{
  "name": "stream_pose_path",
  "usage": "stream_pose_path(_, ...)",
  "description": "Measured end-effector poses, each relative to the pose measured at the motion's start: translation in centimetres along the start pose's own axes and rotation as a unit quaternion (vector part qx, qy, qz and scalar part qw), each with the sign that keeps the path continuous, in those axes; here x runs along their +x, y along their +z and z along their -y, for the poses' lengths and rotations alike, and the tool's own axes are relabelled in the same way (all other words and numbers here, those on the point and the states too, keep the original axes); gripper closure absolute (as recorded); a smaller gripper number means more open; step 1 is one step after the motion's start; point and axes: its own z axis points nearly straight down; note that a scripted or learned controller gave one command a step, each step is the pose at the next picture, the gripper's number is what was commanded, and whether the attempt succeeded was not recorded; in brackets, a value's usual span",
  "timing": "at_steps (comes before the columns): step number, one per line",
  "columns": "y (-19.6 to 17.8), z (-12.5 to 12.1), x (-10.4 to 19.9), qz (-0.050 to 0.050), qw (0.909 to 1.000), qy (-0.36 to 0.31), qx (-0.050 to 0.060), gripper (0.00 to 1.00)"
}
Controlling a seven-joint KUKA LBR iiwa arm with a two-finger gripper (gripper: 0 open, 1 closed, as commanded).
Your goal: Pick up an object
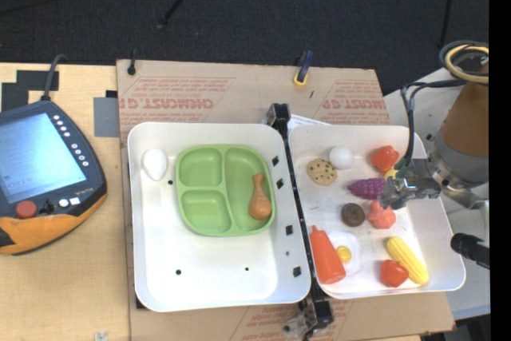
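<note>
My gripper (397, 192) reaches in from the right and hangs low over the right bin (447, 271). It sits just right of a purple grape bunch (366, 188) and right above a pinkish-red fruit (381, 216). Around it lie a red pepper (384, 158), a white ball (341, 157), a cookie (322, 171), a dark brown round piece (353, 213), a yellow corn cob (406, 259), a red tomato-like piece (393, 273), a red ketchup bottle (326, 255) and a fried egg (346, 254). Nothing shows between the fingers.
The left bin (152, 267) holds a green divided plate (209, 192) with an orange drumstick (259, 200) in its right compartment, and a white egg (154, 164) beside it. A black divider (289, 196) separates the bins. A tablet pendant (44, 164) lies at far left.
</note>
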Motion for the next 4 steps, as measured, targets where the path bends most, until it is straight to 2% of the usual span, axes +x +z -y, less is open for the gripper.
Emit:
stream_pose_path(1, -0.3, 0.0, -0.1, -0.001, 1.0000, 0.001, 0.003, 1.00)
stream_pose_path(2, -0.3, 0.0, 4.2, -0.002, 1.0000, -0.001, 0.004, 1.00)
stream_pose_path(4, -1.5, -0.8, 14.7, -0.001, 1.0000, -0.002, 0.004, 1.00)
